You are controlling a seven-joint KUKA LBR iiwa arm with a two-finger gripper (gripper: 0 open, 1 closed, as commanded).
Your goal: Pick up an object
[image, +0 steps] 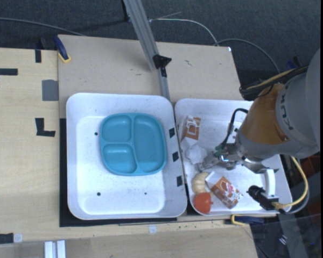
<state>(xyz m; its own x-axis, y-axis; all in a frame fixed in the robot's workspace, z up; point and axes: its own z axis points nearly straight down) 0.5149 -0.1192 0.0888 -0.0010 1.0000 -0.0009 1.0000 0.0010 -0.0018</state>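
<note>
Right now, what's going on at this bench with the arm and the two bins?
The grey and orange arm reaches into the right bin, its pincer low among the clutter: a crumpled white wrapper, small packets, a pale round item and a red ball. I can't tell if it holds anything. The left bin holds a blue divided plate.

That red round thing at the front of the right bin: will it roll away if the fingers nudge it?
Probably. The red ball-like object looks smooth and rounded, so a sideways nudge would likely roll it. The bin wall and the orange carton beside it may stop it soon. Its glossy look suggests that it may slip in a pinch.
</note>
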